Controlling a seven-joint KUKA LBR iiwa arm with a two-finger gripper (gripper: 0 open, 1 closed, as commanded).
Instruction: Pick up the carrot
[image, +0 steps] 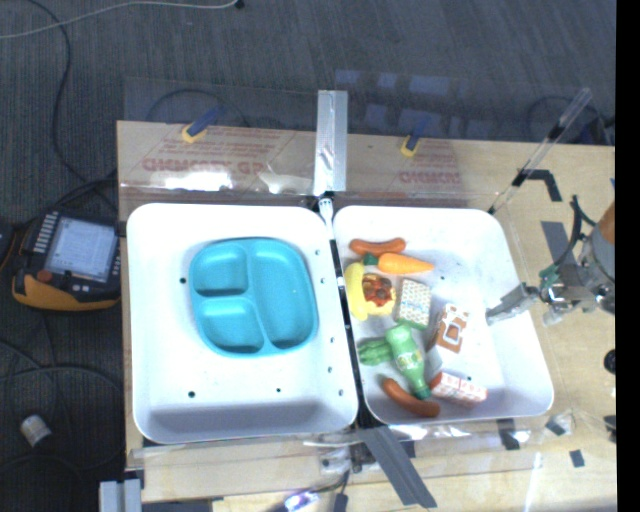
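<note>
**Carrot lies far-left of the gripper, long axis running left to right**

Camera view: The carrot (405, 264) lies in the right bin (520, 330), toward its far left part, with its long axis roughly left-right and tilted slightly nearer at the right end. Just beyond it, almost touching, lies a sausage (377, 246) on much the same axis. The gripper (508, 304) sits over the bin's right rim, well apart from the carrot, which lies to its left and somewhat farther away. I cannot tell whether its fingers are open or closed; the tip is small and blurred. Nothing is seen held.

By my judgement the reach has not yet begun in earnest: the gripper must travel left and far across the bin, then close across the carrot's short width. The sausage alongside could get caught instead.

Right bin contents: nearer than the carrot sit a yellow toy (372, 292), a waffle-patterned block (413, 300), a small carton (451, 328), a green bottle (405, 353), another box (458, 388) and a second sausage (408, 397) at the near edge.

The left bin (160, 390) holds a blue divided plate (252, 297), its compartments bare.
</note>
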